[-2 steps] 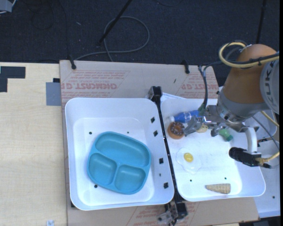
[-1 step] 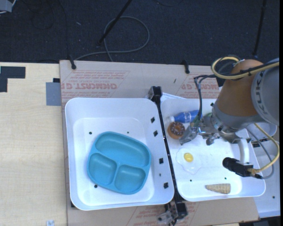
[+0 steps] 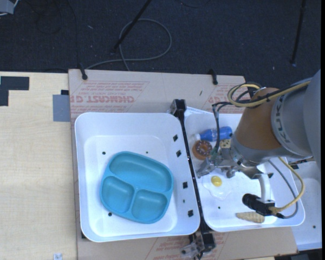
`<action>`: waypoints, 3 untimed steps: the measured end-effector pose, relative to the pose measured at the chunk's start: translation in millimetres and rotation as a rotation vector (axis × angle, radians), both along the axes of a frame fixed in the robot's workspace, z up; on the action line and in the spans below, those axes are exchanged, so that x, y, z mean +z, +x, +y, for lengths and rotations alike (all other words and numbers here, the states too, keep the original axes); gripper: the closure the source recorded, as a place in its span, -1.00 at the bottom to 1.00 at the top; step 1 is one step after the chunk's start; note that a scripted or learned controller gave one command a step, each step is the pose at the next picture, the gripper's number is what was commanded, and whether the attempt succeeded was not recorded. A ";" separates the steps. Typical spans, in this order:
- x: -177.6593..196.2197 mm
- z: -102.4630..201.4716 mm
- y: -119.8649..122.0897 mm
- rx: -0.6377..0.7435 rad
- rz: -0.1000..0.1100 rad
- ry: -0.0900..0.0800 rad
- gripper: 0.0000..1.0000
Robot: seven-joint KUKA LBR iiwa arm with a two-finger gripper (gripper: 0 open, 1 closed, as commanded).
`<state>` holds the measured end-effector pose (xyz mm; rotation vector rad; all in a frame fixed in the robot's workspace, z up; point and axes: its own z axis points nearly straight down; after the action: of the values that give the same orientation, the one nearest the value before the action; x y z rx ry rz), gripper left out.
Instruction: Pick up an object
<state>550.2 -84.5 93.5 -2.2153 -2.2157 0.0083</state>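
Arm wrist low over right white bin [image 3: 292, 221], hand [image 3: 210, 164] down among a tight cluster near the divider; whether released or clenched, cannot tell. Likely targets: round brown object [image 3: 202, 148], blue cylindrical object [image 3: 215, 134], small yellow egg-like piece [image 3: 216, 181] just below the hand. Risk, as judged: objects sit touching or just beside each other, so a closing grip may nudge one aside or catch two. Black divider rail [image 3: 187, 161] crowds the approach. Tan cone-shaped piece [image 3: 250, 216] lies well apart; blue sectioned plastic plate [image 3: 136, 186] rests in left white bin [image 3: 92, 140].
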 end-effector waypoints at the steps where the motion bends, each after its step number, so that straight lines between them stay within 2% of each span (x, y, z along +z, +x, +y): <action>1: 13.4 -2.4 1.0 -0.007 -0.003 -0.001 1.00; 2: 75.7 -4.0 2.6 0.001 -0.010 -0.002 1.00; 3: 119.4 -5.2 3.0 0.000 -0.010 -0.002 1.00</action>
<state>553.2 -89.7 212.9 -2.2218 -2.2214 -0.0006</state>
